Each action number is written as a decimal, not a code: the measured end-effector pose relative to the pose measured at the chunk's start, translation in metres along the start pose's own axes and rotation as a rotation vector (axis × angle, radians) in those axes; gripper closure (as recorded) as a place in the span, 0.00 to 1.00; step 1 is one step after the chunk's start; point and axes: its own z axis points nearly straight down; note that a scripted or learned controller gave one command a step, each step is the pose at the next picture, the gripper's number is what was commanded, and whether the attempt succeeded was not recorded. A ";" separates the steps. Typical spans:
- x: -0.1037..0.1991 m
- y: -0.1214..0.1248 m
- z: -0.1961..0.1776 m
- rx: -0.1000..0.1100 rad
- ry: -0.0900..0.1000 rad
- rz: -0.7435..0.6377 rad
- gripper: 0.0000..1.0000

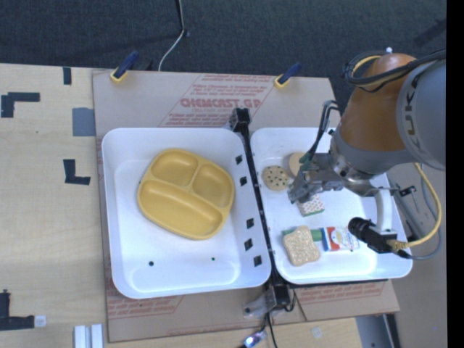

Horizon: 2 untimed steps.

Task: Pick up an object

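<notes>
The right bin (279,145) holds several small items: a round speckled cookie (274,177), a pale round piece (295,164) partly under the arm, a green-dotted white packet (313,207), a tan cracker square (301,245) and a small colourful carton (335,239). My gripper (307,188) hangs low over the middle of this bin, just above the dotted packet and right of the cookie. The arm's grey and orange body covers the bin's right part.
The left bin (123,252) bears a yellow divided plate (186,192) lying slightly turned. A black divider strip (250,194) runs between the bins. Both bins rest on a cardboard sheet (210,100) held by blue-yellow clamps (124,65).
</notes>
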 end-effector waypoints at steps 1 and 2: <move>0.053 -0.005 0.013 0.002 0.000 0.001 1.00; 0.110 -0.009 0.002 0.000 0.000 -0.001 1.00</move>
